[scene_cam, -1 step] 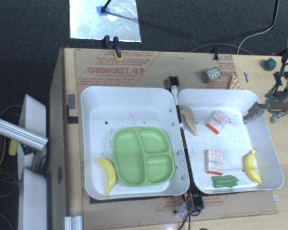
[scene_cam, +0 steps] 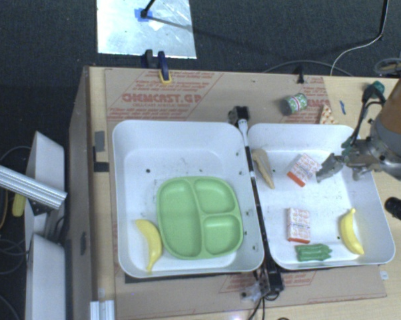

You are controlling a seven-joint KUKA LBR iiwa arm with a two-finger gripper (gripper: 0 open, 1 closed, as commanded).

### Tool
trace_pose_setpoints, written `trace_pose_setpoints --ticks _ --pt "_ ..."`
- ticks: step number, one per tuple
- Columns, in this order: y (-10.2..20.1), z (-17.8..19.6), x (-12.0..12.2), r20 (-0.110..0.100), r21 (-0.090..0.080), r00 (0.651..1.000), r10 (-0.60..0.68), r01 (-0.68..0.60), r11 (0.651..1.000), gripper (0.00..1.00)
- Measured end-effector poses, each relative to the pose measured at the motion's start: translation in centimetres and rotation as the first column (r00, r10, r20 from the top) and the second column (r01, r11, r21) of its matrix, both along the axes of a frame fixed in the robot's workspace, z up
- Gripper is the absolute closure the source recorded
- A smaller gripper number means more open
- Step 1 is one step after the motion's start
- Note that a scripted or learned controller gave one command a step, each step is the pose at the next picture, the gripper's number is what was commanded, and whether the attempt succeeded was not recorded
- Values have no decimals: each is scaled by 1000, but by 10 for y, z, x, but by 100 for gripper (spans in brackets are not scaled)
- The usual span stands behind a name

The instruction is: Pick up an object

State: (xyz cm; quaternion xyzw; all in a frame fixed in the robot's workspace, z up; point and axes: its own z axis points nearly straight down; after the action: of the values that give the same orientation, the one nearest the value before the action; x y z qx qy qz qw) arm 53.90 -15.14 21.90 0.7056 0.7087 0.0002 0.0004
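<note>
My gripper (scene_cam: pixel 341 171) hangs over the right part of the right bin (scene_cam: pixel 374 199), open with nothing between its fingers. Its left finger (scene_cam: pixel 326 168) ends just right of a white and orange packet (scene_cam: pixel 303 169). A tan wedge (scene_cam: pixel 262 167) lies by the bin's left wall. Toward the front lie a red and white box (scene_cam: pixel 298 224), a green piece (scene_cam: pixel 312 251) and a yellow banana (scene_cam: pixel 350 231). The banana is below the gripper in the view.
The left bin (scene_cam: pixel 127 179) holds a green divided plate (scene_cam: pixel 199 217) and a second yellow banana (scene_cam: pixel 149 243) at its front left. A small green can (scene_cam: pixel 296 103) stands on the bench behind the right bin. A black divider (scene_cam: pixel 248 172) runs between the bins.
</note>
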Motion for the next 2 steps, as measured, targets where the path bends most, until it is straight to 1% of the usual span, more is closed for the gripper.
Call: trace_pose_setpoints --ticks 1,2 --pt "16 -56 0 -1 0 1000 -1 1 1000 0" --pt "27 -135 58 0 0 1000 -1 1 1000 0"
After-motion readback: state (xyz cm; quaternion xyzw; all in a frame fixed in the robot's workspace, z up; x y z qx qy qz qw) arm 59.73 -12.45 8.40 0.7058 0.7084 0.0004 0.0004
